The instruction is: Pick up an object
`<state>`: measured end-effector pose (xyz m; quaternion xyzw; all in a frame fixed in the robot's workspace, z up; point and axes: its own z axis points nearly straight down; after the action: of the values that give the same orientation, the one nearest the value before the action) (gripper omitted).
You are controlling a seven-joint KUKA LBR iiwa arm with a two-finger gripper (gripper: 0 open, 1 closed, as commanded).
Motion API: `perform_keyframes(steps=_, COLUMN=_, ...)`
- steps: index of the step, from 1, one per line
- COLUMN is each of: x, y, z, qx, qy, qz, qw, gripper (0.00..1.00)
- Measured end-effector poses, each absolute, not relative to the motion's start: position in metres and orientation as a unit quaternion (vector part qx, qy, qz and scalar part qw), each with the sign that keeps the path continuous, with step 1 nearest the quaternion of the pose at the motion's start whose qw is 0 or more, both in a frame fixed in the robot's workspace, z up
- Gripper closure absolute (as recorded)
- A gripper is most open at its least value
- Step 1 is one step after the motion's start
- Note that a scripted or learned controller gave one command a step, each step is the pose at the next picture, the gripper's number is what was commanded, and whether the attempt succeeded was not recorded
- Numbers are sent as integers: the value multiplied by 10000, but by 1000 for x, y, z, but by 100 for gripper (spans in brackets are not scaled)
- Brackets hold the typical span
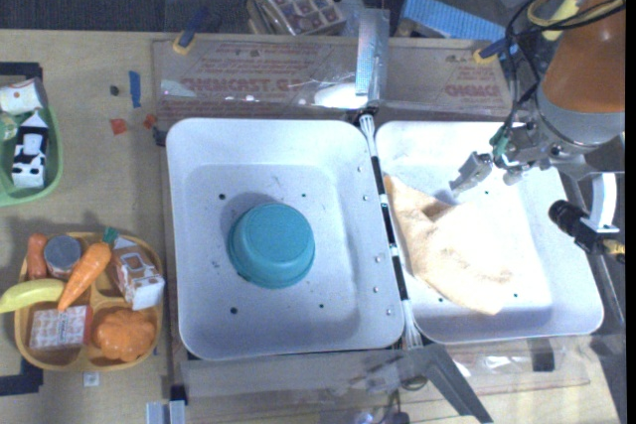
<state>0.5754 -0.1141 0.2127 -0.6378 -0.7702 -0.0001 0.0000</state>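
Gripper (465,182) hanging over right bin (576,313), upper centre-right of frame, tip just above tan cloth's (462,253) upper corner. Finger state: cannot tell, too blurred.

Cloth lying flat and rumpled in right bin, spreading toward lower centre. Likely light, soft, limp; will be draping when lifted. Pinching raised fold near upper corner looking best.

Teal bowl (271,244), upside down, smooth rigid plastic, sitting in left bin (199,154).
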Motion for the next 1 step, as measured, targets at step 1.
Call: perform_keyframes(steps=1, x=639, y=-75, z=273, qx=-6560, qy=-7547, qz=-8, qw=-18, gripper=0)
